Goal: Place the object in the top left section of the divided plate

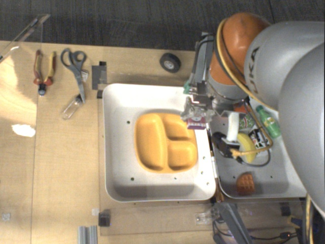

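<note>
A yellow divided plate (152, 141) lies in the middle of the left white bin (118, 151), with one long section on its left and two smaller ones on its right. My gripper (197, 118) hangs over the plate's upper right corner, close to the bin's right wall. A small purple object (197, 125) shows at its fingertips, and the gripper looks shut on it. The arm's grey body and orange band hide the area behind.
The right bin (274, 187) holds a green bottle (269, 124), a yellow item (248, 144), a white item (233, 126), a black cable (223, 142) and a brown item (245, 183). Scissors (76, 71), pliers (43, 71) and a black wheel (170, 62) lie on the bench.
</note>
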`<state>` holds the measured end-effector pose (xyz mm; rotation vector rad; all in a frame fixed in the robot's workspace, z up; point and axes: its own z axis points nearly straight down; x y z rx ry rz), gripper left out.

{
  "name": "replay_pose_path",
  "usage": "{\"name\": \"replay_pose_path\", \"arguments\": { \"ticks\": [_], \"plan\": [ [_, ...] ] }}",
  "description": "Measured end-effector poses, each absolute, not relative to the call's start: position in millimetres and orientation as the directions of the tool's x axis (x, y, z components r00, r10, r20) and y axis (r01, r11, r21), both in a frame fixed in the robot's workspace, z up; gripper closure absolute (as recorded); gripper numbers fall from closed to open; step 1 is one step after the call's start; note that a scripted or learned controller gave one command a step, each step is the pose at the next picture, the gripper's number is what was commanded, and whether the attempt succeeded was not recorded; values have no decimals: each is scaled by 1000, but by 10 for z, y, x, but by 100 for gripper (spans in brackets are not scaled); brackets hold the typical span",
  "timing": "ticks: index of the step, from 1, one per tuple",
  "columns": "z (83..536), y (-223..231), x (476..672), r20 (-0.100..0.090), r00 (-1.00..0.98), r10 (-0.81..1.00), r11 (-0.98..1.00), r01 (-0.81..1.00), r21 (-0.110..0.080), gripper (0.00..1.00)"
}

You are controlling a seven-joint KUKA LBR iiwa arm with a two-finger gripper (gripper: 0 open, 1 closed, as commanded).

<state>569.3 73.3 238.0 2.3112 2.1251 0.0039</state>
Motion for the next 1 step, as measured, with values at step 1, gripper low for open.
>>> {"name": "replay_pose_path", "arguments": {
  "ticks": [1],
  "plan": [
    [2379, 733, 5693, 0, 83, 997, -83, 997, 3, 0]
  ]
}}
